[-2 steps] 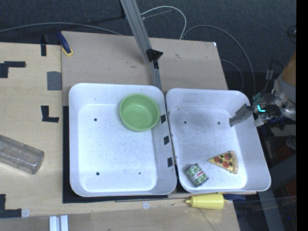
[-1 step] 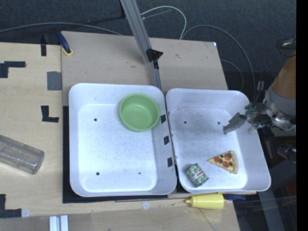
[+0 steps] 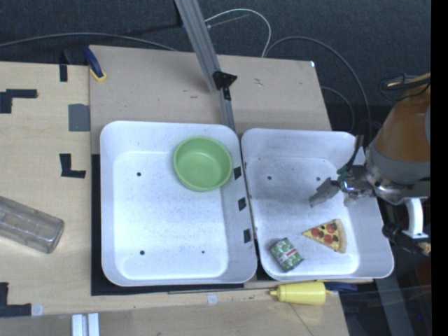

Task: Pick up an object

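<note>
Nothing has been picked up yet, as far as the view shows. The gripper [image 3: 327, 192] hangs low over the right bin [image 3: 297, 142], toward its right side, with the arm's orange band above it at the frame's right. Whether the pincer is apart or together cannot be told from this slant — the tip reads as one dark grey shape, and nothing is visibly caught in it. The likeliest targets lie just beyond it in the same bin: the pizza slice [image 3: 327, 235] near the front right corner, and the small green packet [image 3: 286, 253] beside it toward the front edge. Both rest flat on the bin floor, apart from the gripper. The green bowl [image 3: 203, 163] sits in the left bin [image 3: 119, 208] — well away. The descent, the closing on one item and the lift all appear still to be done.
</note>
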`<state>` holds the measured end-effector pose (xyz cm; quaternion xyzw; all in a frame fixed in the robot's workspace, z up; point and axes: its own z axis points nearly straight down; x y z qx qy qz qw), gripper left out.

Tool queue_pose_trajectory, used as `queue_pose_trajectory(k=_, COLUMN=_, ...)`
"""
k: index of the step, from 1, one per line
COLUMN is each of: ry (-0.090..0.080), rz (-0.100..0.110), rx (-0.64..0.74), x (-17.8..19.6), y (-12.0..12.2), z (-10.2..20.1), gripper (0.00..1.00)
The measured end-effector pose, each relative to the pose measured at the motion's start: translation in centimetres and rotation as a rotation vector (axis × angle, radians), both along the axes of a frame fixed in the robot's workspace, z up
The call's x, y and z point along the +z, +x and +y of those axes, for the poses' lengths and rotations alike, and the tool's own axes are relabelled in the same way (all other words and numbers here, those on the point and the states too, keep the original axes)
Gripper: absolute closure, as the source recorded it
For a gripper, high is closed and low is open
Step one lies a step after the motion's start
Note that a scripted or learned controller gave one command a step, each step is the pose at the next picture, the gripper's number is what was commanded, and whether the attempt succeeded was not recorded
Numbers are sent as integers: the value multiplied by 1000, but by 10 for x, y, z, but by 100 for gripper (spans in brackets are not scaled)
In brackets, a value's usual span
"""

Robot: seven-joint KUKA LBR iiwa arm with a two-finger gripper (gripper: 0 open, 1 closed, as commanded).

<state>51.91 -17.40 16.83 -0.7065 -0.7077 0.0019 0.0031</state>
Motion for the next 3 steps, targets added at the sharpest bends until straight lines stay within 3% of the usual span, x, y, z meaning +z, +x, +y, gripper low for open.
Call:
queue_pose_trajectory(k=1, ry=-1, rz=0, rx=-1, x=-51, y=4, z=-7, gripper=0)
queue_pose_trajectory(k=2, ry=-1, rz=-4, rx=1, x=-38, y=5, z=-7, gripper=100)
queue_pose_trajectory(k=3, ry=-3, rz=-12, rx=1, x=24, y=10, z=-2, gripper=100)
